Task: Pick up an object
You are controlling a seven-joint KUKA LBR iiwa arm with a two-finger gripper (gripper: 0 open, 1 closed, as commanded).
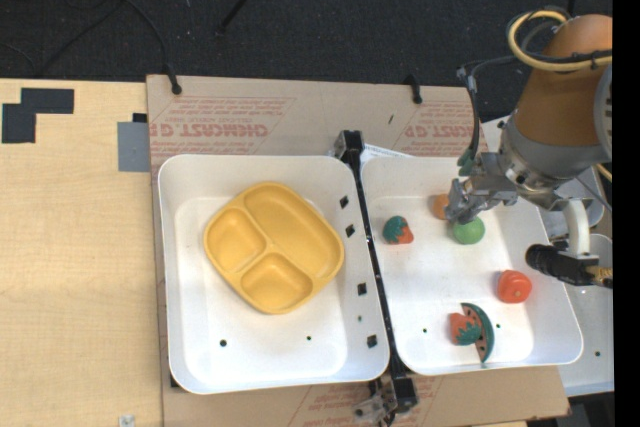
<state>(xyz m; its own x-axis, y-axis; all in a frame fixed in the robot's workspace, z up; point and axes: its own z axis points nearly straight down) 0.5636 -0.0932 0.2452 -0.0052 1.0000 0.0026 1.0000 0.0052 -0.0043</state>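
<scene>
My gripper [466, 207] hangs low over the back of the right bin [560, 345], reaching in from the right. Directly under its tip lies a green ball [468, 233], touching or nearly touching it. An orange piece [439, 206] peeks out just left of the gripper, partly hidden by it. A small green and red toy [398, 231] rests further left, near the divider. A red-orange round toy [514, 287] sits toward the bin's right side. A watermelon-slice toy [473, 327] lies near the front.
The left bin [190, 355] holds a yellow divided plate [272, 246]. A black divider [366, 265] runs between the bins. A black part on a white bracket [568, 260] sticks out at the right bin's edge. Cardboard [260, 120] lines the bench behind.
</scene>
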